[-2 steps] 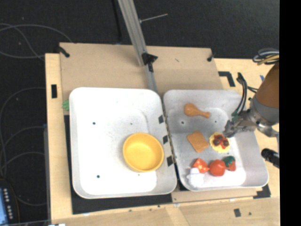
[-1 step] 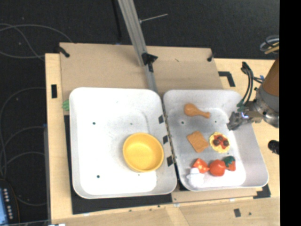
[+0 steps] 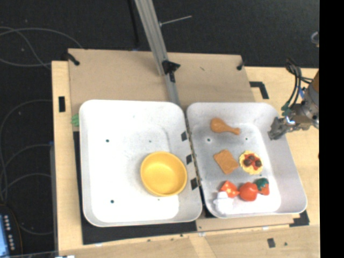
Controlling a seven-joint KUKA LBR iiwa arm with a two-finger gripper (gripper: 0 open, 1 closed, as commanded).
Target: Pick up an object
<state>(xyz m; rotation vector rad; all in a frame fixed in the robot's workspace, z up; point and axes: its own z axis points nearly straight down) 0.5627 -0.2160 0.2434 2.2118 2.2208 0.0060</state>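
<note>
the step in hand looks like the approach: nothing is lifted yet, and the toys all lie in the right bin.

nearest the camera, along the bin's front, sit a red tomato with a green bit just beside it, a small red and orange piece, and something white touching the front wall. these are the farthest from the fingers, well down and to their left in the view.

next back, a brown cracker and a small tart lie side by side mid-bin; the tart is the toy closest to the fingers, below and left of them.

farther back, a drumstick lies about level with the fingers, off to their left across the bin floor.

the fingers hang at the bin's right rim, touching no toy and holding nothing that i can see. they are small and dark against the rim, so i cannot tell how wide they stand.

the yellow bowl sits in the left bin, well apart from the fingers, past all the toys.

my guess is that the next move calls for a shift left over one toy, likely the tart, then a straight drop with the fingers spread to straddle it.
</note>
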